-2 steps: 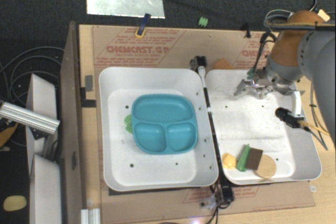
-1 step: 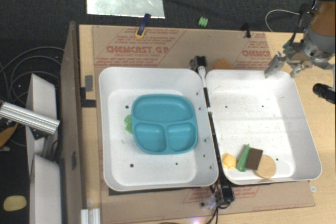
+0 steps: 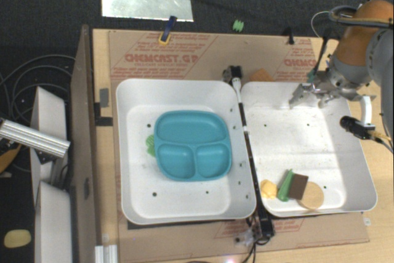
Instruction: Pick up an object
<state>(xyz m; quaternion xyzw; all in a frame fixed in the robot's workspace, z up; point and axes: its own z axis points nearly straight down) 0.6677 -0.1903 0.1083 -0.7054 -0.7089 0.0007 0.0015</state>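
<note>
My gripper hovers over the far right corner of the right bin, fingers spread open with nothing between them. Far from it, at that bin's near edge, lie a small yellow piece, a green stick, a brown block and a tan round disc, all bunched together. In the left bin a blue divided plate lies flat, and a small green item peeks out from under its left rim.
A black ridge separates the two bins. Behind the right bin an orange-tan object rests on the cardboard. A black cable end hangs by the arm at the right bin's right wall.
</note>
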